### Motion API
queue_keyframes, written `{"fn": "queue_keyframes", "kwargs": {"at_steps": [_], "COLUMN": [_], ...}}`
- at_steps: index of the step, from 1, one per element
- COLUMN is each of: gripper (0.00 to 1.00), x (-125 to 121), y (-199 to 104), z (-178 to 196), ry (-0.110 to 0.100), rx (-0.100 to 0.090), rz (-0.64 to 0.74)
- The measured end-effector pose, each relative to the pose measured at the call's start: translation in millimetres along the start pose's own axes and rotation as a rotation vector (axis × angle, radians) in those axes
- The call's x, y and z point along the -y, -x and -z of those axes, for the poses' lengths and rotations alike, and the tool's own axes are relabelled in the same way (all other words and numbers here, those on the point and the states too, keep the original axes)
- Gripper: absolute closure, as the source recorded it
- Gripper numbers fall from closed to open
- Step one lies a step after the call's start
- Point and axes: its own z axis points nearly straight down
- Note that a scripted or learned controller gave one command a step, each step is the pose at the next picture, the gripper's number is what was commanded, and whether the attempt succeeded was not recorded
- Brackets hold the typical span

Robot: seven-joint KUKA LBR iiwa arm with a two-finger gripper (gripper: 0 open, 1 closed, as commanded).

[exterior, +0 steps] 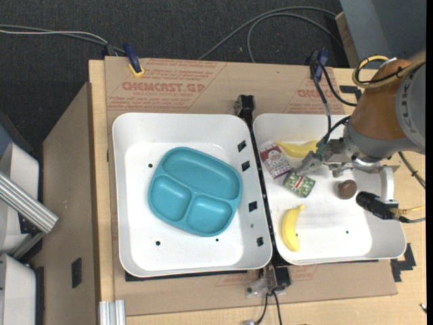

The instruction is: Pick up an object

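In the right shallow white bin lie several small things. A yellow plastic banana rests on the bin floor toward its near left part, curved, with one tip pointing up-view. Beyond it, a small green-and-white packet lies tilted, and just beside that, toward the divider, sits a red-and-white printed packet. A second yellow banana-shaped piece lies at the far side of the bin, touching or nearly touching the red-and-white packet. A small brown round object sits to the right of the green packet, apart from it.

The end effector hangs low over the bin, close above the green-and-white packet and the far yellow piece; whether its fingers are spread or pressed together cannot be told. The grey arm with its orange band reaches in from the right.

The left white bin holds a teal three-compartment plastic tray. Both bins rest on the cardboard-covered bench.
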Motion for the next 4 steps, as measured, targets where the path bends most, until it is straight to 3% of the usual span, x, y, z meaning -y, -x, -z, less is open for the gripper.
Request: {"fn": "queue_keyframes", "kwargs": {"at_steps": [1, 3, 4], "gripper": [1.00, 1.00, 1.00], "x": [6.4, -1.1, -3.0], "y": [-2.2, -1.5, -1.6], "z": [4.3, 127.5, 161.2], "ry": [-0.022, -0.016, -0.019], "rx": [-0.006, -0.005, -0.005], "rz": [0.001, 0.004, 0.004]}}
